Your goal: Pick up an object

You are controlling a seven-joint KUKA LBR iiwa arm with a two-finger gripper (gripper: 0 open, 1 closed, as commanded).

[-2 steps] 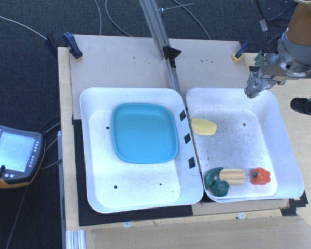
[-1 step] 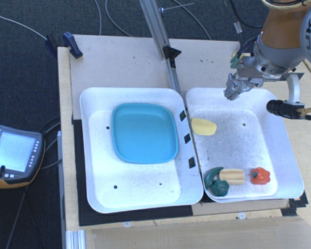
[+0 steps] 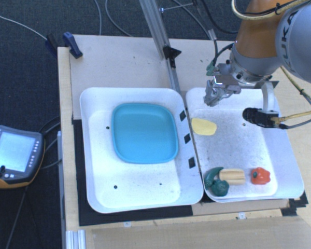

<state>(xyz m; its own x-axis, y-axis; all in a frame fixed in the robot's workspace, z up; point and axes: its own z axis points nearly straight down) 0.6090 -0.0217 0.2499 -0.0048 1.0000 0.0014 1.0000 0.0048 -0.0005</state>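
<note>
Tool [image 3: 213, 98] above right bin [image 3: 285, 160], nothing held; finger gap not discernible. Nearest target: yellow piece [image 3: 203, 126] just below, near bin's left wall. Descend squarely, straddle piece, close firmly before lifting

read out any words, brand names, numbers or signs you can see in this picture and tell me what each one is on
"KU": large dark letters on the grey arm at the right edge, cut off by the frame.
Handheld pendant at left: its lit screen and buttons are too blurred to read.
Nothing legible on the gripper, the blue plate or the white bins.
</note>
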